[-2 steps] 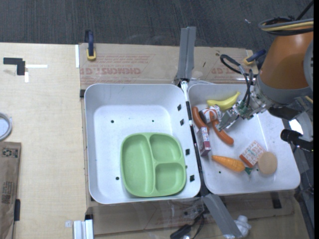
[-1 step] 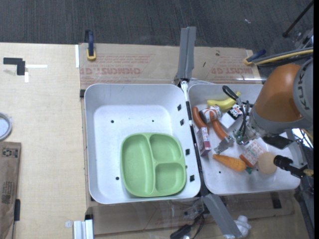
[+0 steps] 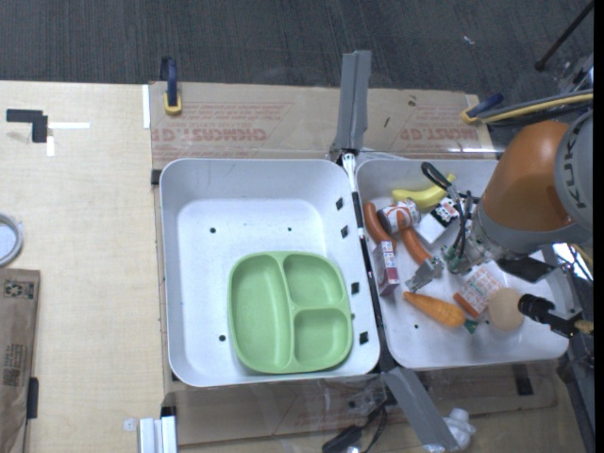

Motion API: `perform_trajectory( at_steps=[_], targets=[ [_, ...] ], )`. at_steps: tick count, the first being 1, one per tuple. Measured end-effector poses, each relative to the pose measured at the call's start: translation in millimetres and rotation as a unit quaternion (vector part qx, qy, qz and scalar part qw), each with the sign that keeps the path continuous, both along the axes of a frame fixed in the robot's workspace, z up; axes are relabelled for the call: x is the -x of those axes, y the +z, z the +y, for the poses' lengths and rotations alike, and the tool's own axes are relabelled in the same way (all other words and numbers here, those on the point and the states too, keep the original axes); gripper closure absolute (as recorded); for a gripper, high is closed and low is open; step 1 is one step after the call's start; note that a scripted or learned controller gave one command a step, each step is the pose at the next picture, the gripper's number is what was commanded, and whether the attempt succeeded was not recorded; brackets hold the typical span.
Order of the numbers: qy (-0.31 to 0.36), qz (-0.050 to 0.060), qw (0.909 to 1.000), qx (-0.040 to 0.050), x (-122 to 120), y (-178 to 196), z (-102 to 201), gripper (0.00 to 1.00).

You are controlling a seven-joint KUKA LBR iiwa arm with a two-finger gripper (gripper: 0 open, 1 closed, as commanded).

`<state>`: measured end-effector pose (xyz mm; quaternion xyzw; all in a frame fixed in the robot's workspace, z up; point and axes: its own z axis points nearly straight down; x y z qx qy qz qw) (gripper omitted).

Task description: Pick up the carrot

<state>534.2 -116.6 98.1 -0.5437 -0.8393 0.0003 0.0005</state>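
Hovering low in the right bin (image 3: 528,347), the gripper (image 3: 436,270) had its fingers slightly apart w/ nothing between them; carrot (image 3: 435,309) lay just below, near an egg (image 3: 505,310).

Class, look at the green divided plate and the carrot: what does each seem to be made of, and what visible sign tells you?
Green divided plate: probably moulded plastic, with an even matte colour and rounded compartment ridges. Carrot: likely a plastic toy, uniformly orange and smooth, though too small to be sure.

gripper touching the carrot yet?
Apart. In the camera view the gripper sits up-left of the carrot, with a strip of white bin floor between them.
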Motion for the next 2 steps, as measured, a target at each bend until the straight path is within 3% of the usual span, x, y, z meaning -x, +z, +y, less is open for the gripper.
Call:
perform_trajectory(
  at_steps=[1,2],
  targets=[
    [0.101,0.0,0.9949,-0.0006,38,-7,3,0.0],
    [0.168,0.0,0.9857,-0.0009,56,-7,-47,0.0]
  ],
)
